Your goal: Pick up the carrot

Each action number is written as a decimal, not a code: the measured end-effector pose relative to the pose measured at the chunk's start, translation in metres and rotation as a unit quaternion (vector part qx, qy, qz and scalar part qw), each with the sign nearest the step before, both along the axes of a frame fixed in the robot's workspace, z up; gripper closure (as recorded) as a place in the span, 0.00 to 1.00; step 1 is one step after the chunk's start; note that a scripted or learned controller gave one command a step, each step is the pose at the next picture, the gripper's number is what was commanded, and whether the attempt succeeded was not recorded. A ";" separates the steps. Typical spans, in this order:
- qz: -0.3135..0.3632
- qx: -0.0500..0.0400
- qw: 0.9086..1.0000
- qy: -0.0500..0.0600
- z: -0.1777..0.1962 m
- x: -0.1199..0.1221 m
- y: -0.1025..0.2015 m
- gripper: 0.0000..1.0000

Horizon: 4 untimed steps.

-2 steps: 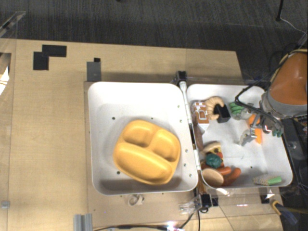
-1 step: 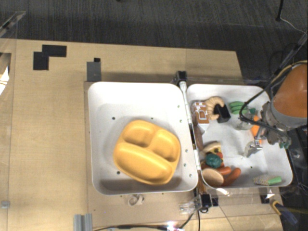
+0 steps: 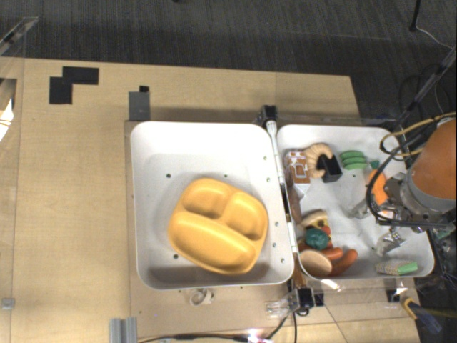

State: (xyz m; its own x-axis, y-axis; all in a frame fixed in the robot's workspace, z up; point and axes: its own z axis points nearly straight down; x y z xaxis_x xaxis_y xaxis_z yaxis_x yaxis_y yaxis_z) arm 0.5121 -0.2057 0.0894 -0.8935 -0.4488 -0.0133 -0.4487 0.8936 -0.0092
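Orange in colour, the carrot (image 3: 376, 186) lies in the right bin (image 3: 357, 133), near that bin's right side. Only a short, bright section of it is exposed; the rest is hidden behind the arm (image 3: 434, 170) and a black cable (image 3: 382, 164) that crosses in front of it. Its shape and full length cannot be determined.

No brand, label or legible writing can be made out. A brown and white patterned item (image 3: 298, 167) sits in the upper left of the right bin, but its markings are too small to read.

The gripper (image 3: 390, 240) hangs over the right part of the right bin, below the carrot in the view and apart from it. Whether it is released or clenched cannot be determined, and nothing is visibly held in it.

Other contents of the right bin: a green ridged item (image 3: 353, 160) near the top, a cluster of toy foods (image 3: 323, 247) at the lower left, and a pale green item (image 3: 398, 268) at the lower right.

The left bin (image 3: 150, 191) holds a large yellow bread-shaped object (image 3: 218, 224), resting at its centre.
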 end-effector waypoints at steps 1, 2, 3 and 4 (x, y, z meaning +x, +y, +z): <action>-0.087 0.003 0.996 0.000 -0.001 0.101 0.003 0.00; -0.002 0.000 1.000 0.001 -0.001 0.051 0.000 0.00; -0.010 0.000 1.000 0.000 0.000 0.016 0.000 0.00; 0.202 -0.003 0.979 0.000 0.000 -0.010 0.000 0.00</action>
